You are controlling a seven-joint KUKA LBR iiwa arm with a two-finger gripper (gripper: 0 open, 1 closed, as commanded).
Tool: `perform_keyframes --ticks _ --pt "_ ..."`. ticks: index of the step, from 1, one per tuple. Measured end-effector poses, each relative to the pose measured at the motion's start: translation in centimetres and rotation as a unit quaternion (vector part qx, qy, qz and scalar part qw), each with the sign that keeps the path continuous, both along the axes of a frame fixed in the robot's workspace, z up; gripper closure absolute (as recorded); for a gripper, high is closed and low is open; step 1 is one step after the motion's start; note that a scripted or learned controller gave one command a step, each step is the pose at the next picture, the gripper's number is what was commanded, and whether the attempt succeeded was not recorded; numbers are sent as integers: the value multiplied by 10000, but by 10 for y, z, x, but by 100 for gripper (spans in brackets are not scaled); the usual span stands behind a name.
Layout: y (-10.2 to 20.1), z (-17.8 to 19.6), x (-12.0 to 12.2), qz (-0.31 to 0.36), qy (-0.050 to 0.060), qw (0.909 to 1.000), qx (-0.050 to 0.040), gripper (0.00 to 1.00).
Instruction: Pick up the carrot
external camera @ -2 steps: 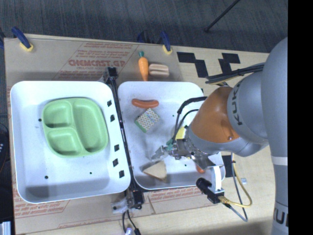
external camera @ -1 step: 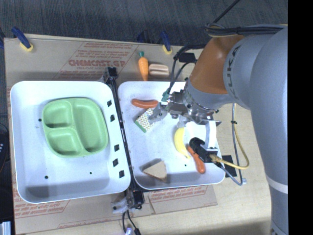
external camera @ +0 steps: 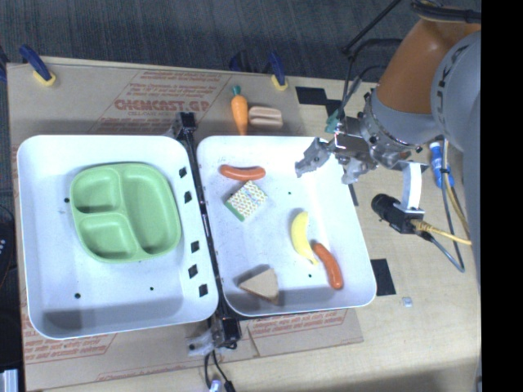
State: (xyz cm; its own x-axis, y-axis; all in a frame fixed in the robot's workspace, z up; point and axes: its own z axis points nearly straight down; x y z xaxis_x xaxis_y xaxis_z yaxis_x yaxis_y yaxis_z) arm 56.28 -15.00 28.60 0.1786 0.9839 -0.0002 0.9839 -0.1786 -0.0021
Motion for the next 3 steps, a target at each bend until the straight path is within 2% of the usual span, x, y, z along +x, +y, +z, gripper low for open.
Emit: perform_keyframes --ticks 1,2,3 --pt "-43 -164 39 -1947 20 9809 5 0" --pt "-21 30 4 -2019 -4 9794 1 0" --pt "-36 -104 2 -2769 30 9609 5 0"
